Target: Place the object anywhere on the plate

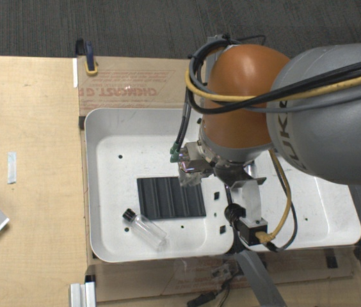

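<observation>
Reaching in from the right, the grey arm (321, 107) hangs over the white bin (104, 171), its orange band hiding most of the wrist. The gripper (192, 171) sits just above the upper right corner of a black ribbed plate (169, 197) — whether it is apart or together, I cannot tell. A clear vial with a black cap (144, 228) lies on the bin floor — just beside the plate's lower left corner.

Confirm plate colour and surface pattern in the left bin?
Black with parallel ribs, plate, seen clearly in the camera view.
</observation>
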